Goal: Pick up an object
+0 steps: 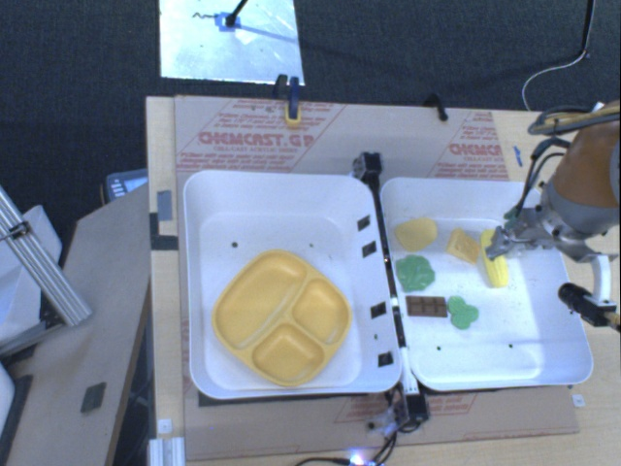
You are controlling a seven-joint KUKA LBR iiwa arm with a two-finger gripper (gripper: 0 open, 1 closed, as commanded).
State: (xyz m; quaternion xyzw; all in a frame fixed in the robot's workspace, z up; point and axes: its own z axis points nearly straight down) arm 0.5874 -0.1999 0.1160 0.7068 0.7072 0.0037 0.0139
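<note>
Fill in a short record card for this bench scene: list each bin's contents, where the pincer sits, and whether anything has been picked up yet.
left bin: one yellow divided tray
right bin: yellow round piece, yellow wedge, yellow corn, large green piece, small green piece, brown chocolate bar
pincer: over the right bin, at the corn's upper end
lifted yet: cannot tell; the corn appears to lie on the bin floor

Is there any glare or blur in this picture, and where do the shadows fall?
Camera view: strong glare on the shiny metal sheet at top; soft shadows along the white bins' inner walls; the small toy foods look slightly soft; the gripper is blurred near the yellow corn piece.
</note>
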